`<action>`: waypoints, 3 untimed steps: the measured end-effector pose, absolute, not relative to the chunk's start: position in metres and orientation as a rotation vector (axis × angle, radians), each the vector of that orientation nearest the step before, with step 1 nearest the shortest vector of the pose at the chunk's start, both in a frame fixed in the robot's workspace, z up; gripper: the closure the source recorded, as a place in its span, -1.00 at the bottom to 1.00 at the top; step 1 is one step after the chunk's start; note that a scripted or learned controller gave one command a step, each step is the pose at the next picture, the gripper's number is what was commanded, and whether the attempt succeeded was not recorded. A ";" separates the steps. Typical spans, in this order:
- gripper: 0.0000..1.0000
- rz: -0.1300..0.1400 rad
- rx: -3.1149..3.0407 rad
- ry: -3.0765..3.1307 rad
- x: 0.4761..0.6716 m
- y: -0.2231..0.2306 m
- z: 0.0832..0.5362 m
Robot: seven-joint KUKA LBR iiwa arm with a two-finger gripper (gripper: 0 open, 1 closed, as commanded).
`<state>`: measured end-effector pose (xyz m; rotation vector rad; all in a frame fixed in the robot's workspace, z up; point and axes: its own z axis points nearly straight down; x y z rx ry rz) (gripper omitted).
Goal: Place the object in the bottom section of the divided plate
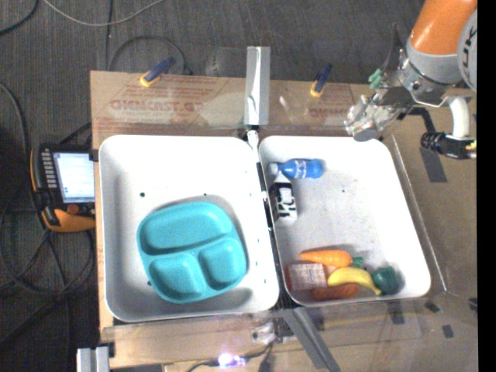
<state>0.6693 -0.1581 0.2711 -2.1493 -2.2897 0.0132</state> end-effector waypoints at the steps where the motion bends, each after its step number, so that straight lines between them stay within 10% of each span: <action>1: 1.00 0.009 -2.244 -2.191 0.636 -0.094 0.189; 3: 1.00 0.005 -2.457 -1.955 0.529 0.029 0.181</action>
